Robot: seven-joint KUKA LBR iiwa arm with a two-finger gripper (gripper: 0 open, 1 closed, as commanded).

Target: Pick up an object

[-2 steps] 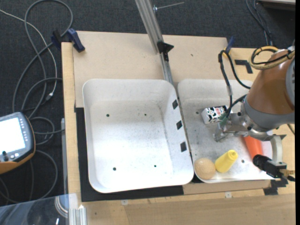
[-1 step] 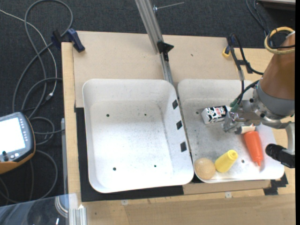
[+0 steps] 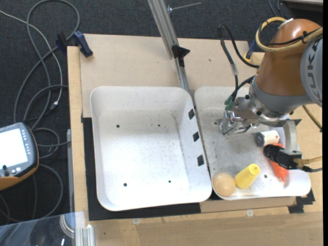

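Two shallow white bins sit side by side on a wooden bench (image 3: 128, 60): the left-hand bin (image 3: 95, 101) fills the ctr of the frame, and the right-hand bin (image 3: 215, 152) lies toward the right edge, w/ small black tabs along the seam between them. Both bin floors are speckled w/ dark flecks. The arm (image 3: 287, 60), grey w/ its orange band, comes in from the upper right and hangs over the right-hand bin. The gripper (image 3: 233, 124) is low over that bin's upper-middle floor, pointing toward frame left. How far it's open can't be made out from this angle, and nothing is seen held in it. All 4 loose items are in the right-hand bin. A tan ball (image 3: 223, 184) sits at the btm-left corner, close to the front wall. A yellow piece (image 3: 247, 176) lies just beside the ball on its right, tilted. A small white cylinder (image 3: 269, 137) lies on its side right of the gripper, near it but apart. An orange piece (image 3: 281, 172) lies below the cylinder, toward the bin's lower right, partly covered by robot hardware. Off the bench, a teach pendant (image 3: 15, 150) shows at the left edge of the frame. Grey cables (image 3: 46, 14) loop over dark carpet at upper left. A blue clamp (image 3: 82, 42) grips the bench's upper-left corner, and a metal bar (image 3: 161, 19) slants down from the top ctr to the gap between the bins.
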